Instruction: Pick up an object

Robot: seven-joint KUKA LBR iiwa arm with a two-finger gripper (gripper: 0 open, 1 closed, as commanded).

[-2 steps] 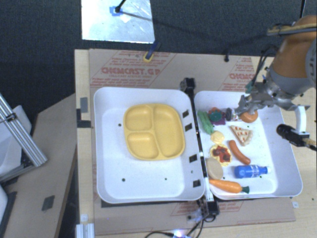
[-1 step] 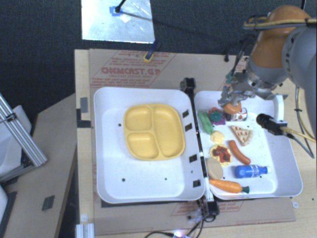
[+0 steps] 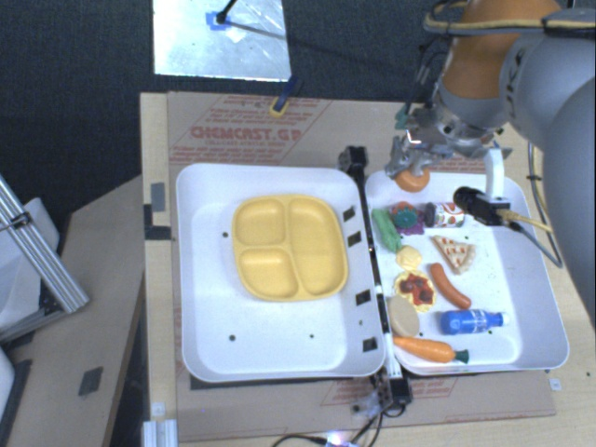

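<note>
My gripper (image 3: pixel 410 164) hangs over the far left corner of the right bin (image 3: pixel 535 329). Directly beneath it is a small orange round object (image 3: pixel 412 182), touching or nearly touching the gripper's tip. Whether it rests on the bin floor or is lifted, I cannot tell. Further toward the front of this bin lie several toy foods: a green vegetable (image 3: pixel 385 229), a red and white can (image 3: pixel 450 214), a pizza slice (image 3: pixel 453 252), a sausage (image 3: pixel 449 286), a blue bottle (image 3: pixel 471 320) and a carrot (image 3: pixel 426 348).
The left bin (image 3: pixel 205 333) holds a yellow divided plate (image 3: pixel 287 247). A black divider (image 3: pixel 368 250) separates the two bins. The grey arm (image 3: pixel 549 73) fills the upper right, with a black fitting (image 3: pixel 480 203) hanging over the right bin's back.
</note>
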